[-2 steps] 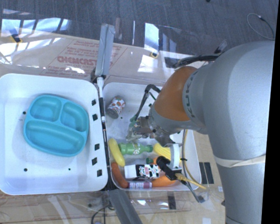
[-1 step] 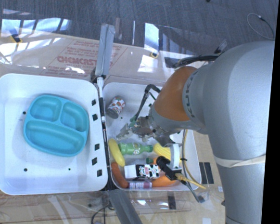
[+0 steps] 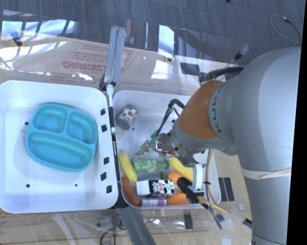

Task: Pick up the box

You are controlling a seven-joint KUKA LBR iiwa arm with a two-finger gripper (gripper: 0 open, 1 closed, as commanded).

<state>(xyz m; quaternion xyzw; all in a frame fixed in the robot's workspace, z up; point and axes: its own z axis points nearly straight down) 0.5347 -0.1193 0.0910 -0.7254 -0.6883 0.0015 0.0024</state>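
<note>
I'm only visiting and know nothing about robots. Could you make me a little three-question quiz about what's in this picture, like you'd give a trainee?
1. True or false: the blue divided plate lies in the left bin.
2. Which bin is the arm reaching into? A) the left bin B) the right bin C) neither
3. Fill in the missing word: the small can lies near the right bin's far left corner, apart from the pile with the yellow banana and the cow-patterned box at the ____ end.

Key: 1 true; 2 B; 3 near
</note>
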